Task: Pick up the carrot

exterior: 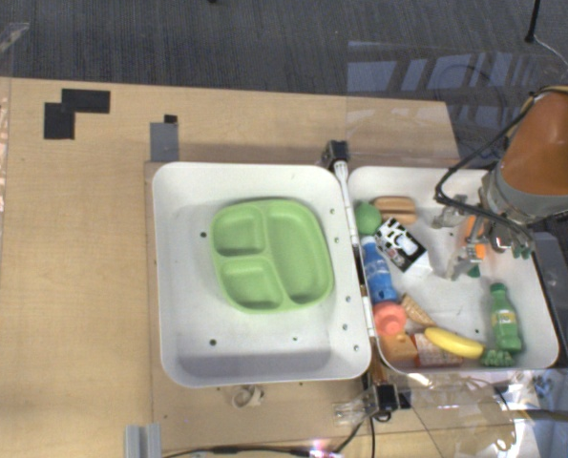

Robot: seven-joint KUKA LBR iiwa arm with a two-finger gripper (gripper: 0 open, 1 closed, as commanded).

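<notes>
The grey arm (541,160) hangs over the right bin (541,351). Well left of the fingers (458,266), the left bin (169,256) holds a green divided plate (267,254). A green bottle (501,318) lies just below-right of them, a banana (452,342) below, and a black-and-white box (399,241) to their left. The gripper (466,261) looks clamped on the slim orange carrot (472,227), which stands between the fingers.

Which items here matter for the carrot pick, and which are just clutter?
Job:
carrot, an orange piece seen between the fingers
gripper
right bin

Clutter:
green tray in left bin
banana
green bottle
blue bottle
hot dog
black-and-white box
</notes>
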